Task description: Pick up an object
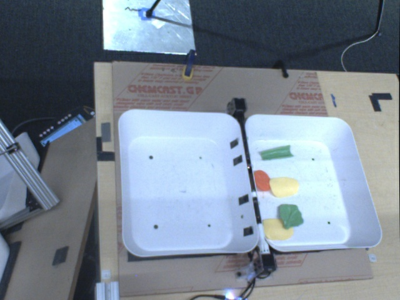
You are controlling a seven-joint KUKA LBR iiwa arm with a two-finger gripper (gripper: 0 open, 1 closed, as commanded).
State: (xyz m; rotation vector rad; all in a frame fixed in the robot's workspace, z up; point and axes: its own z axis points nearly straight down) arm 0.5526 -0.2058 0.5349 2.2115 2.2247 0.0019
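1. The bench [350, 86] is tan board with red lettering.
2. Two shallow white bins sit on it, touching: the left bin [181, 120] and the right bin [359, 186].
3. A yellow clip [188, 71] lies at its far edge.

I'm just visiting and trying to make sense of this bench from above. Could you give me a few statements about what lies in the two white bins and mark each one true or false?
1. All the coloured pieces lie in the right bin. True.
2. The long green piece lies nearest the camera. False: it lies farthest back, behind the others.
3. The orange piece touches the yellow piece. True.
4. The green leaf-shaped piece lies alone in the left bin. False: it lies in the right bin, overlapping a second yellow piece.
5. The pieces sit close to the divide between the bins. True.
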